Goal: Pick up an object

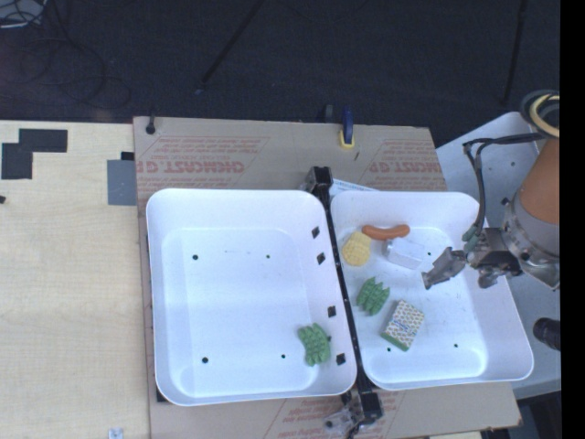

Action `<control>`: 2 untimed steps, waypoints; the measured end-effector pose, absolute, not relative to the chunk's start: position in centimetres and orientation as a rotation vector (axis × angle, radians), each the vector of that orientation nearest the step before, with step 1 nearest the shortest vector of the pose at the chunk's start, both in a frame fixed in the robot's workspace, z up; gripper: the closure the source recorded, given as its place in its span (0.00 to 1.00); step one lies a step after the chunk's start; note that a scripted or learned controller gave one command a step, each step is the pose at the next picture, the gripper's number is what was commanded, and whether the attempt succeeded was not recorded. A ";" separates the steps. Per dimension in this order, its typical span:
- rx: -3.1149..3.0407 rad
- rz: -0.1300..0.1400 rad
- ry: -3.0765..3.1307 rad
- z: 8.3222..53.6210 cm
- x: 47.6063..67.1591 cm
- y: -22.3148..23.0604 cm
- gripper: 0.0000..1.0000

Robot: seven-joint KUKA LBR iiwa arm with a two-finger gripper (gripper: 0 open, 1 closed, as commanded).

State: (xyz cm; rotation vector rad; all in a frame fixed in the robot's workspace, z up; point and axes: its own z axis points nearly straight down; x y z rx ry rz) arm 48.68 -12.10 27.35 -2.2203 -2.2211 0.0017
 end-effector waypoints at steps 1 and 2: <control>-2.219 0.004 -2.220 28.3 48.7 -12.2 1.00; -2.219 -0.007 -2.232 33.4 57.4 -8.8 1.00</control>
